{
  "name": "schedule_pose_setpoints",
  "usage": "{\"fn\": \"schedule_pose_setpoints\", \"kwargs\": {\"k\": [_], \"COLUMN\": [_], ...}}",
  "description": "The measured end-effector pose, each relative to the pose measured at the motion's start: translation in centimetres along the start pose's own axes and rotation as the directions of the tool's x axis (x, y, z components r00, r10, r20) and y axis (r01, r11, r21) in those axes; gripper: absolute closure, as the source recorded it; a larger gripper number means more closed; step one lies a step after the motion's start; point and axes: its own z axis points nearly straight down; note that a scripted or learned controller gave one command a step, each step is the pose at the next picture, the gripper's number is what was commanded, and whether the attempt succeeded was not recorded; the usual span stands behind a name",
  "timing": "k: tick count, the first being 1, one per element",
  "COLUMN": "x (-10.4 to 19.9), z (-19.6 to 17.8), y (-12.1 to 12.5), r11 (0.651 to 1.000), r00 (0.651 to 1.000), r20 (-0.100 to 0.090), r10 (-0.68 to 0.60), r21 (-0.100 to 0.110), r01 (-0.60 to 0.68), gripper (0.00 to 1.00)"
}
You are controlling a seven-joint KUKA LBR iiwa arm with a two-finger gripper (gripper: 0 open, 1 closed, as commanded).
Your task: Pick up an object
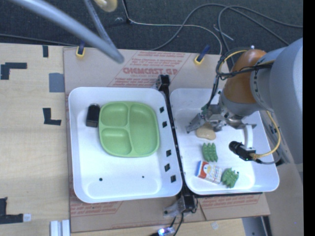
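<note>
- The grey arm (275,82) with its orange band (243,80) reaches in from the right over the right bin (256,183).
- The end effector (202,124) sits low in the upper left part of that bin, its dark fingers pointing left and down.
- A pale beige object (206,133) lies in the right bin directly under the end effector, touching or just beside the fingertips; I cannot tell whether the fingers are spread or closed, nor whether they grip it.
- Just below the beige object lies a green knobbly toy (210,152).
- Further toward the bin's front sits a small red, white and blue box (208,172), and just beside it on the right a second green toy (230,177).
- A black cable fitting (240,150) hangs from the arm above the right side of the bin.
- The left bin (81,146) holds a green divided plate (130,129) with three compartments, lying flat near the middle.
- A small black block (92,115) rests just beside the plate's left edge.
- Both bins stand side by side on a cardboard sheet (147,65) on the counter (29,146).
</note>
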Motion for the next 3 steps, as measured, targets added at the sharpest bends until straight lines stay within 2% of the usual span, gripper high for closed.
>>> {"fn": "schedule_pose_setpoints", "kwargs": {"k": [1, 2, 3], "x": [0.0, -0.7, -0.2], "z": [-1.3, -5.8, -12.0], "y": [0.2, 0.3, 0.7], "r11": [1.000, 1.000, 1.000], "r00": [1.000, 1.000, 1.000], "r20": [0.001, -0.004, -0.004], "r10": [-0.001, 0.000, -0.001], "r21": [-0.006, 0.001, -0.002], "r01": [0.001, 0.000, 0.001], "gripper": [1.00, 1.00, 1.00]}}
